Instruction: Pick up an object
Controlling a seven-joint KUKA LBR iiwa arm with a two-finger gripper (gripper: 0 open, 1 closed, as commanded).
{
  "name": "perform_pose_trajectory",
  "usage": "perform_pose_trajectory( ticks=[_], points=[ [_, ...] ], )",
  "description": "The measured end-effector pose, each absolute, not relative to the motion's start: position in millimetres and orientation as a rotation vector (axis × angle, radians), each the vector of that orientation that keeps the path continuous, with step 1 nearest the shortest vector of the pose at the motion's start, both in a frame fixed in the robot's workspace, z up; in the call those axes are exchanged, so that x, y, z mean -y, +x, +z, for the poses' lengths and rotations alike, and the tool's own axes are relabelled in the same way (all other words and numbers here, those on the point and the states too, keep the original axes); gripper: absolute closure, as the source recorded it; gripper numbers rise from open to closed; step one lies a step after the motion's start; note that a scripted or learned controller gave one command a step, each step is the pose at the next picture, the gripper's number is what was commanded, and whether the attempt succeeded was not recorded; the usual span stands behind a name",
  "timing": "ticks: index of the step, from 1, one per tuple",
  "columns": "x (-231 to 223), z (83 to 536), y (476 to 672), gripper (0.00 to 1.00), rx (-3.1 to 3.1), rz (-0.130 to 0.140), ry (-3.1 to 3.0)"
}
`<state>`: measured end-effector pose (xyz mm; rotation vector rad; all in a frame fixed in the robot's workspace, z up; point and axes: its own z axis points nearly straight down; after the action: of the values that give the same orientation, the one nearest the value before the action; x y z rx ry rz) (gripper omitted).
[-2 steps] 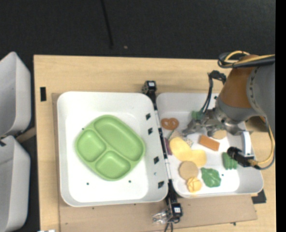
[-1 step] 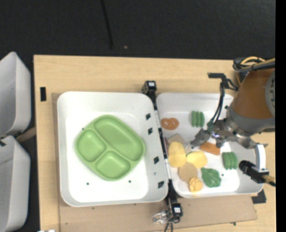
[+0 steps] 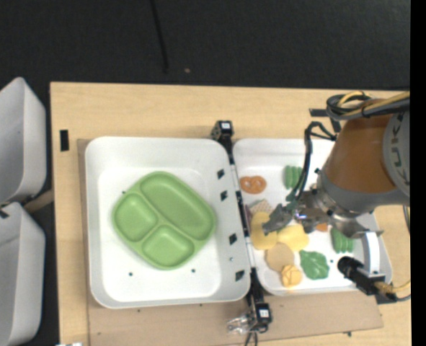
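A grey robot arm [image 3: 364,171] with an orange band reaches in from the right over the right-hand white bin [image 3: 270,150], its bulk hiding much of that bin's far side. The claw [image 3: 274,220] hangs low among a cluster of toy food near the bin's left wall, directly above a yellow piece [image 3: 288,238]; whether its grip is released or clenched cannot be made out, since the metal parts blur into the items beneath.

Candidates for picking lie around it: an orange pretzel-like piece [image 3: 253,184] toward the back, a tan round piece [image 3: 279,256] and a small orange knobbly piece [image 3: 291,274] toward the front, a green leafy piece [image 3: 314,264] beside them, and a green strip [image 3: 293,176] partly covered by a black cable.

The left bin [image 3: 97,193] holds a green three-compartment plate [image 3: 163,219]. Both bins sit on a pale wooden surface [image 3: 162,107]. Letters on the arm's grey casing are cut off at the right and cannot be read.
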<state>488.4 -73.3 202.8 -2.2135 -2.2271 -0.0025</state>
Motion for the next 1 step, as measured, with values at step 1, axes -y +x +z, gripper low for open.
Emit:
perform_pose_trajectory(
  ticks=[1],
  points=[
    [98.8, 147.1, 488.5, 0.0, 2.218, 0.005, -2.223]
  ],
)
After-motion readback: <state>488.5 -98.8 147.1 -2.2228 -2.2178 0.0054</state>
